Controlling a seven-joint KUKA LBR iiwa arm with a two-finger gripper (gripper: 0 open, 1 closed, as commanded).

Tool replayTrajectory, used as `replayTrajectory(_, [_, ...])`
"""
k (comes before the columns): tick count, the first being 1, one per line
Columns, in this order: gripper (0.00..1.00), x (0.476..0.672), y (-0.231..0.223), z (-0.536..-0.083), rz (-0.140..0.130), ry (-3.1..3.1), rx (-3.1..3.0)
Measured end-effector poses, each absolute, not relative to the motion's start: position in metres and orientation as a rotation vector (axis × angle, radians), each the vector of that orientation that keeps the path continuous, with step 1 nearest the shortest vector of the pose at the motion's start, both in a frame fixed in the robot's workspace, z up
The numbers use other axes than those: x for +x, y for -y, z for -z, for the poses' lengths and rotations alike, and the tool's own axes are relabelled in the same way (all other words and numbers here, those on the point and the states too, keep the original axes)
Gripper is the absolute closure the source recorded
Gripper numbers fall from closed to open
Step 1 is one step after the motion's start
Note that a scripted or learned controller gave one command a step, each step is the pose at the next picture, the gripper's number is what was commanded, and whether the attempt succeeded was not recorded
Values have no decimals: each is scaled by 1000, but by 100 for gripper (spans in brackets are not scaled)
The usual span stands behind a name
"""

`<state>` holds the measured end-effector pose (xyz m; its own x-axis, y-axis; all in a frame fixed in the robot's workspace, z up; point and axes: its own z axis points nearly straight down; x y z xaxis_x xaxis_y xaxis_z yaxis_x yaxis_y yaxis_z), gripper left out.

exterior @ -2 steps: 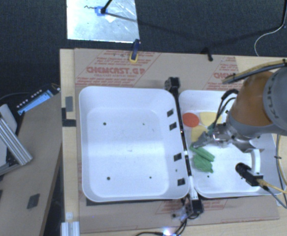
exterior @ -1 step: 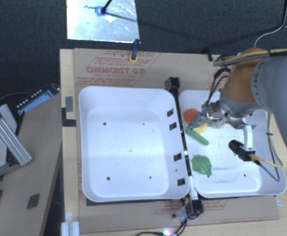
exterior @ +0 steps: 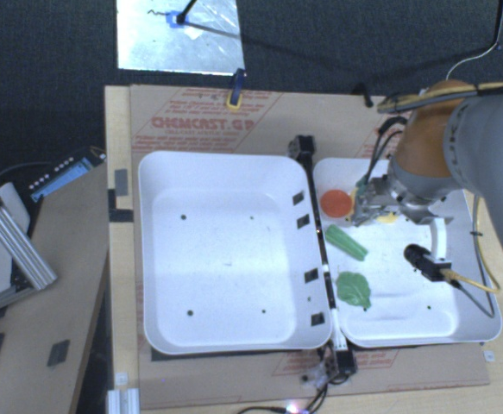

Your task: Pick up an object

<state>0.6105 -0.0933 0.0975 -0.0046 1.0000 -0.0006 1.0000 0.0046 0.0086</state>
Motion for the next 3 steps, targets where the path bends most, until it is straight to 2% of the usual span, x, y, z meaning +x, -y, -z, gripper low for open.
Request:
replayTrajectory(1, [100,644,108,-280,-17,-2215,2204])
replayTrajectory(2, [100,636,119,-440,-18,-2214,2203])
replayTrajectory(3, [100,640,134,-449,-4,-2220,2217])
